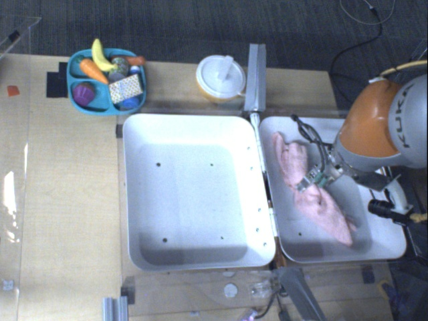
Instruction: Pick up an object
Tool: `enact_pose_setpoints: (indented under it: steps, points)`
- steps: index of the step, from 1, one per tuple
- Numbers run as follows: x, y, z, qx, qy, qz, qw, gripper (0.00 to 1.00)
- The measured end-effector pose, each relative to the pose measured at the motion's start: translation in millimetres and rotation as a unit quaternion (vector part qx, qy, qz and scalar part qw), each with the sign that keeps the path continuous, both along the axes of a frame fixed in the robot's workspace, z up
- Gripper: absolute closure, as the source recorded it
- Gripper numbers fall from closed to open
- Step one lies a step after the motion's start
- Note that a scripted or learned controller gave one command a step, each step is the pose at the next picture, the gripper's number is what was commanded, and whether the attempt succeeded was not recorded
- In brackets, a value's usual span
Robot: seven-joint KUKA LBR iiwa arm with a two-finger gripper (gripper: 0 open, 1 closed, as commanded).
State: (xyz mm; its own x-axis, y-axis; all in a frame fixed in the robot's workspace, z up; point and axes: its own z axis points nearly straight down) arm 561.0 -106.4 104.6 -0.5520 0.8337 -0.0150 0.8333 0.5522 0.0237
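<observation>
While the pink cloth [309,191] lies in the right bin [388,246], long axis slanting upper left to lower right, directly beneath the pincer [313,181], grip state impossible to tell.

Pale pink cloth [311,192] is lying under the dark gripper [313,179] in a white bin [388,243]. Far to its left, a blue tray [77,105] is showing yellow, orange and purple toys.

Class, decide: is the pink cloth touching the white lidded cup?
Apart. The camera view shows the pink cloth lying in the right bin, while the white lidded cup stands on the bench beyond both bins.
</observation>
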Motion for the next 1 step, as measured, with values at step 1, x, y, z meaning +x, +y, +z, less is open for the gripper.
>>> enact_pose_setpoints:
  steps: [1]
  points:
    - [51.1, 30.0, 82.3, 0.0008, 0.009, -0.080, 0.9967, 1.00]
